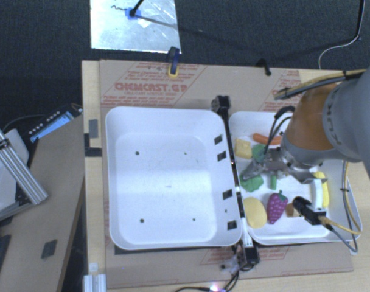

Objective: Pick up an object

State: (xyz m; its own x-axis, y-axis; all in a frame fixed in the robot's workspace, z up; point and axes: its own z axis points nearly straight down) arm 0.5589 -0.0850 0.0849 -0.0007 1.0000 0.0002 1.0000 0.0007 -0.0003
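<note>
Grey pincer [262,170] of mine down among the toys in the right bin [246,123].

Whether it is released or clenched I cannot tell; it sits at a green toy [252,182]. Purple grapes [276,206] and a yellow lemon [254,212] lie just beside, near the front wall; an orange carrot [265,139] lies behind. Left bin [167,117] offers open floor. Red lettering on the cardboard [151,78] is too blurred to read.

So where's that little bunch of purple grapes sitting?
The purple grapes lie in the right bin, near its front edge, just right of a yellow lemon and below the green item by the end effector.
</note>
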